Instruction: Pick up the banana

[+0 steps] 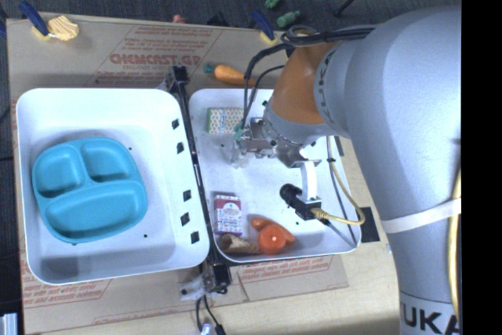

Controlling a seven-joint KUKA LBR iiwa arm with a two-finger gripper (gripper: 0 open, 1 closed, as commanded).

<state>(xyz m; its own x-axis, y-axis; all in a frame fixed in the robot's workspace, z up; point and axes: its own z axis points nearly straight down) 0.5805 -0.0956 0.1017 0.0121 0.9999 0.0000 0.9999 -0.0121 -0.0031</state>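
My gripper is low in the upper-left part of the right bin, just below a small green-and-white packet. A brownish-yellow piece lies at the bin's near edge, beside a red-orange round fruit. It may be the banana, but too little of it shows to be sure. That piece is well apart from the gripper, toward the front of the bin. The wrist and its orange band hide the bin's back right part.
A dark red packet lies just above the brownish piece. A black cable plug hangs over the bin's middle. The left bin holds a blue compartment tray. An orange carrot lies on the cardboard behind the bins.
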